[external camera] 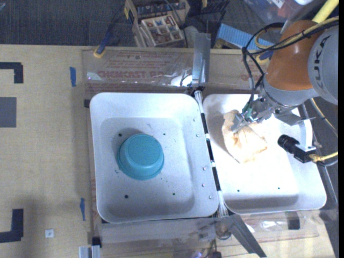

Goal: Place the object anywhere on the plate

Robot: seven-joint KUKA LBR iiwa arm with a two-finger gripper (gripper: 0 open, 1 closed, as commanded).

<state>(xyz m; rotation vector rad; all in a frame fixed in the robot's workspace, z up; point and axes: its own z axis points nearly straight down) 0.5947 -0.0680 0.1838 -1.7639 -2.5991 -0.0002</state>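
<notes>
A round blue plate (141,156) rests in the left white bin (102,117), a little left of its middle. A pale tan, crumpled-looking object (247,142) lies in the right white bin (279,192), in its upper left part. My gripper (248,116) reaches in from the right and hangs low over the object's upper edge, close to it or touching it. The bright glare in this bin hides whether the object is gripped.
The two bins meet along a raised double rim (209,149) between the object and the plate. A black cylindrical part with a cable (293,145) sticks out at the right of the right bin. Boxes and clutter (161,20) stand behind the bench.
</notes>
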